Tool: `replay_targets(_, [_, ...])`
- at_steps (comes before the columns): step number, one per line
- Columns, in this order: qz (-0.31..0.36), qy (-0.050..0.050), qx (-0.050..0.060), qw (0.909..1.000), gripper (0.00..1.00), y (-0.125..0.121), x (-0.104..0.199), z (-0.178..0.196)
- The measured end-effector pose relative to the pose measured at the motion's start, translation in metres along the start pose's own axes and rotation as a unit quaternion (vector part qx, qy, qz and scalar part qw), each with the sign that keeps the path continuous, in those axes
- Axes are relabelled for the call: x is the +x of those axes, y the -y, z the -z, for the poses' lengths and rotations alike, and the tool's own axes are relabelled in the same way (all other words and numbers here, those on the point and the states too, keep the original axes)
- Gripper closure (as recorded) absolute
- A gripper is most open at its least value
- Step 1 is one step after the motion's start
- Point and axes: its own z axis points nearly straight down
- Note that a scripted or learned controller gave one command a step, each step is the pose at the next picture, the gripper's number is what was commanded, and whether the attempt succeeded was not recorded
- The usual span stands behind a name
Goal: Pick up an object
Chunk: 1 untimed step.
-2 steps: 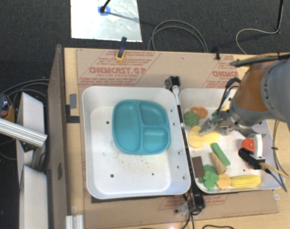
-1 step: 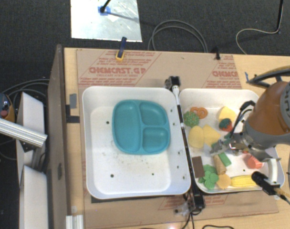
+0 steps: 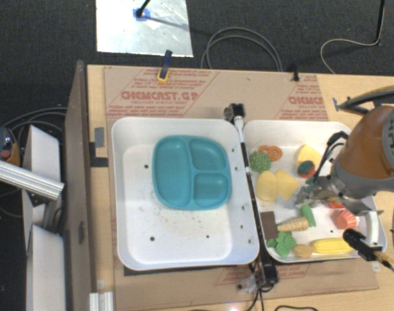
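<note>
The right bin (image 3: 372, 207) holds several toy foods. Among them are an orange pretzel ring (image 3: 270, 152), a green broccoli (image 3: 260, 162), a yellow lemon (image 3: 308, 153), a pale yellow pear shape (image 3: 267, 186), a cone (image 3: 293, 225), a corn cob (image 3: 330, 245) and a pink-red piece (image 3: 345, 219). My gripper (image 3: 312, 195) hangs low over the middle of this bin. It sits just right of the yellow pieces and above a small green piece (image 3: 307, 214). The wrist hides what lies under it.
The left bin (image 3: 135, 173) carries a teal divided plate (image 3: 190, 172). A brown block (image 3: 268, 224) and a green leafy piece (image 3: 284, 243) lie near the right bin's front left. A black divider rail (image 3: 247, 173) runs between the bins. Cables loop behind the bench.
</note>
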Motion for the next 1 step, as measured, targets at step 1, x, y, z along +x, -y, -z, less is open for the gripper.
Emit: replay_targets(1, [0.004,-0.001,-0.003,1.0,1.0,0.0,0.0629,0.0919])
